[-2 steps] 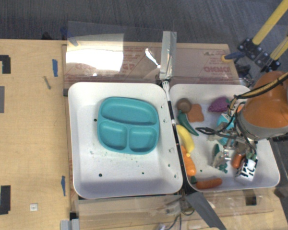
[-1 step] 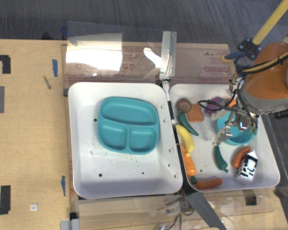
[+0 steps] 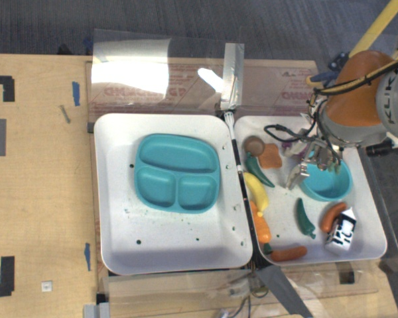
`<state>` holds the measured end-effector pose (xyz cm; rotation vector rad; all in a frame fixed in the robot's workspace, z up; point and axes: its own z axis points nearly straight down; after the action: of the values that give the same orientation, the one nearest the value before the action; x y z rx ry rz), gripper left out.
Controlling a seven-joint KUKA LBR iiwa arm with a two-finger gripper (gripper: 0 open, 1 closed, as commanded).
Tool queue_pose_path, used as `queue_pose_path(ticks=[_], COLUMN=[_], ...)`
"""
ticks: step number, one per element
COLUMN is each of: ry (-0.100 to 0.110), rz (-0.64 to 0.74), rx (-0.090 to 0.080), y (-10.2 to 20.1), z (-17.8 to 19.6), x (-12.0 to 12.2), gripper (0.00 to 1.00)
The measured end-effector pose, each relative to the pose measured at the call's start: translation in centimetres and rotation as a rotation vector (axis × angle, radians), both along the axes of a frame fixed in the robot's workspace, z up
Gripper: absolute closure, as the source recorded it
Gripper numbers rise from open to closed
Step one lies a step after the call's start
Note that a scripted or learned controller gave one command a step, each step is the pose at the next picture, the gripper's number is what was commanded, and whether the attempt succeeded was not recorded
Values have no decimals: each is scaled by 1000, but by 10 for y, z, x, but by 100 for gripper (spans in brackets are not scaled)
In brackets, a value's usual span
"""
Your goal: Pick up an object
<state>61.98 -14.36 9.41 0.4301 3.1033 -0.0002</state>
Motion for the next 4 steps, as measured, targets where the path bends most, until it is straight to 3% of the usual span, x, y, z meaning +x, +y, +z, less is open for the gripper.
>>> queue_pose_path(ticks=[1, 2, 3, 4], ry=[1, -2, -5, -11], rz=[-341, -565, -702, -949], rx=[3, 8, 10, 30], y=[19, 9, 19, 39], z=[-5, -5, -5, -4], x=[0, -32, -75, -129], gripper=[0, 0, 0, 0])
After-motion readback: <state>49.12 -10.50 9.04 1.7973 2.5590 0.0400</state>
